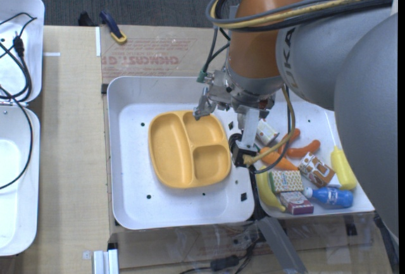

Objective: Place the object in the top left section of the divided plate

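The yellow divided plate (188,150) lies in the left white bin (126,159), with one long section on its left and two smaller ones on its right. All of its sections look bare. My gripper (204,106) hangs at the plate's upper rim, just above the top right section. The orange wrist band and grey arm cover the area behind it, and I see no object in the gripper.
The right bin (319,116) holds orange carrots (296,150), a banana (268,192), a blue bottle (330,196), a yellow bottle (342,166) and small boxes (288,181). A blue and yellow clamp (112,28) lies on the cardboard at the back. White tubs with black cables (19,70) stand far left.
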